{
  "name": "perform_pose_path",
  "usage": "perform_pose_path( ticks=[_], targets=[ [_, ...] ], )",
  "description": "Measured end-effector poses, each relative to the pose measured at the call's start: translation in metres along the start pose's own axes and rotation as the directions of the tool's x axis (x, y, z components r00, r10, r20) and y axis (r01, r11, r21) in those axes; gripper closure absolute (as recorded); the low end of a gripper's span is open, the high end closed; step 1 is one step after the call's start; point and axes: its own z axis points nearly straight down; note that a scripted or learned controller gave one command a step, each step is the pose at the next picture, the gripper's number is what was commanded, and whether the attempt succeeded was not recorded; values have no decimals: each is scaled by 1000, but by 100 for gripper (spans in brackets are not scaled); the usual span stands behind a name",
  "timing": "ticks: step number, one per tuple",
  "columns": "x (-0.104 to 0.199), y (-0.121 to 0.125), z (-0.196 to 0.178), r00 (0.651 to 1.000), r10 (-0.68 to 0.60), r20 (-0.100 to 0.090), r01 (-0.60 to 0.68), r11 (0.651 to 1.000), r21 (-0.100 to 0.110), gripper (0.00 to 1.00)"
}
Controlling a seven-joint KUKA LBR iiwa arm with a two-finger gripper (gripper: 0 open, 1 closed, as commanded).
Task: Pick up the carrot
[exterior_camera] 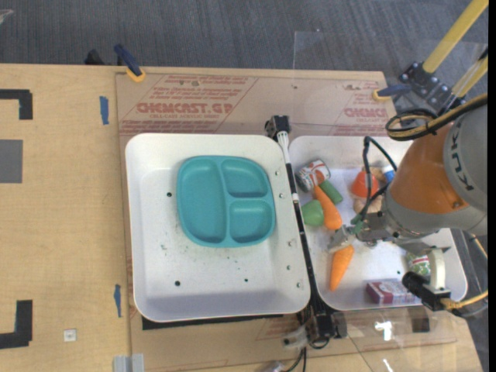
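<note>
Two carrots lie in the right bin [457,285]. One carrot [339,266] lies near the bin's front, its thick end pointing up toward the gripper. The other carrot [328,208] lies slanted just above it, with a green piece [331,190] at its upper end. My gripper [341,241] hangs low between the two, right over the thick end of the lower carrot and beside the tip of the upper one. The grey and orange arm [425,188] covers the bin's right half.
A small can [312,174] and a green round item [312,213] sit by the bin's left wall. A red-orange item [363,184] lies behind the arm, with a purple box [390,291] and a jar [422,266] at the front right. The left bin [155,270] holds a teal divided plate [226,200].
</note>
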Motion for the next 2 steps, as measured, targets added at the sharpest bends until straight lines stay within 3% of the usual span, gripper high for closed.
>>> perform_pose_path(
  ticks=[1, 2],
  targets=[
    [1, 1, -8, 1000, -2, -1, 2, 1000, 0, 100],
    [79, 29, -89, 910, 414, -2, -414, 910, 4, 100]
  ],
)
